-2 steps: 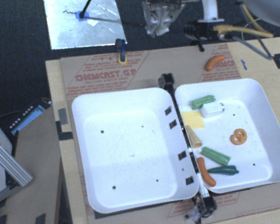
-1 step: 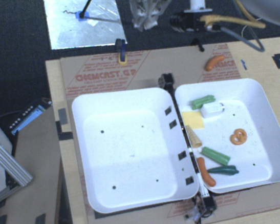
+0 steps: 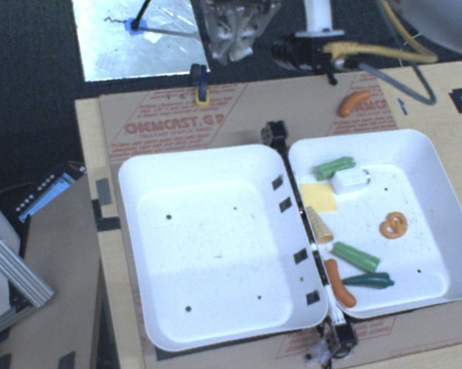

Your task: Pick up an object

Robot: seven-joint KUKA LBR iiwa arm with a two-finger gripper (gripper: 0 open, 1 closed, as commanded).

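White plastic, the right-hand shallow bin (image 3: 449,191) holds every candidate: an orange pretzel-shaped toy (image 3: 394,225) near its middle, green pods around it. The metal two-finger gripper (image 3: 232,38) hangs well beyond the bin's far rim, apparently holding nothing, its spread unreadable; the pick seems unstarted.

You see two bins side by side: the left bin (image 3: 215,250) and the right bin (image 3: 440,218). In the right one, a pretzel (image 3: 394,225) lies right of a wedge (image 3: 318,197); a sausage (image 3: 354,103) lies on the bench behind it.
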